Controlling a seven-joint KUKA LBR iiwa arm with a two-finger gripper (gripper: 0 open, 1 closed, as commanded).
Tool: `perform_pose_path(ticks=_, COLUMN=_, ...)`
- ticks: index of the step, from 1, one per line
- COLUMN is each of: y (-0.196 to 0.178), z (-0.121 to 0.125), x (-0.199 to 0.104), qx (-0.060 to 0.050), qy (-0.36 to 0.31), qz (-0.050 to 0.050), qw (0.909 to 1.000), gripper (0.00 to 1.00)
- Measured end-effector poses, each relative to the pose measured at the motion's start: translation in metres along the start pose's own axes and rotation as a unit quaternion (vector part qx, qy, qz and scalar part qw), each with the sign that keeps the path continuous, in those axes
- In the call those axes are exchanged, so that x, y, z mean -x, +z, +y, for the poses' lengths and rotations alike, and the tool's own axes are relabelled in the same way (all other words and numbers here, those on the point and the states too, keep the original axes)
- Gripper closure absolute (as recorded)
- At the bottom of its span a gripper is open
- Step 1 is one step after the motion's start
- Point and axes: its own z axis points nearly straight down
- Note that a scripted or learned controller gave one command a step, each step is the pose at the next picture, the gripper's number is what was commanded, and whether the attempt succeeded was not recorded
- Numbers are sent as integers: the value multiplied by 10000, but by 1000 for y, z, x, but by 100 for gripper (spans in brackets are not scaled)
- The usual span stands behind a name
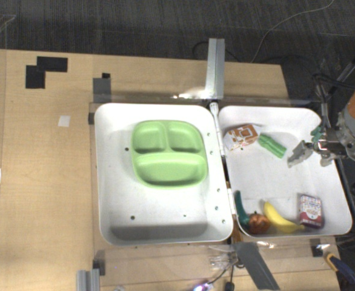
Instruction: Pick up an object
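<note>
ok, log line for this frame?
gripper over right bin | nothing held | nearest: green block | divided plate in left bin

2 bins (108, 180), 1 green tray (168, 153), 1 banana (280, 219), 1 apple (258, 223), 1 green block (272, 145), 2 packets (242, 137).

Two white bins, arm reaching in at 3 o'clock

The left bin (108, 223) holds a green divided tray (168, 152). The gripper (303, 153) hangs over the right bin (286, 113), with a green block (272, 145) at 9 o'clock of it and a banana (280, 218) at 6 o'clock.
</note>
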Motion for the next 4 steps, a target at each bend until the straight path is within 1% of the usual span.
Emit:
perform_pose_path(ticks=1, y=46, z=70, x=-36, qx=4, qy=-74, qz=0, qw=10000, gripper=0)
perform_pose_path(ticks=2, y=2, z=95, x=-76, qx=14, qy=-1396, qz=-3, qw=9902, gripper=0)
perform_pose_path(ticks=3, y=99, z=85, x=-50, qx=0, qy=-336, qz=4, qw=9994, gripper=0)
perform_pose_path(ticks=4, y=135, z=112, x=-7, qx=112, qy=-72, qz=-20, qw=9999, gripper=0)
